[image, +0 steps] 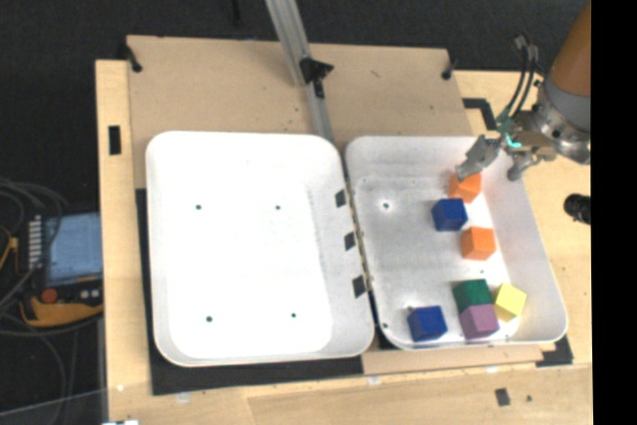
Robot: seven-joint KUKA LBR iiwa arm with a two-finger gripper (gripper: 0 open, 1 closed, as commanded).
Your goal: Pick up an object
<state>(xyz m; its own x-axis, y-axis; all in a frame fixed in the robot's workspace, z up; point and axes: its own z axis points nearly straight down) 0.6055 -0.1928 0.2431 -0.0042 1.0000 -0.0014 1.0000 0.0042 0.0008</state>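
The right bin (398,254) holds several small cubes. An orange cube (465,185) lies near its far right corner, with a blue cube (450,214) just in front of it and a second orange cube (479,242) further forward. At the front lie a green cube (472,294), a purple cube (480,320), a yellow cube (511,301) and another blue cube (427,322). My gripper (498,160) hangs over the bin's far right rim, open. One finger (479,154) is just above the first orange cube. Nothing sits between the fingers.
The left bin (249,244) stands beside the right one, joined by small clips at the shared edge. A metal post (284,5) rises slantwise behind the bins. Cables and a blue box (70,249) lie off the bench's left side.
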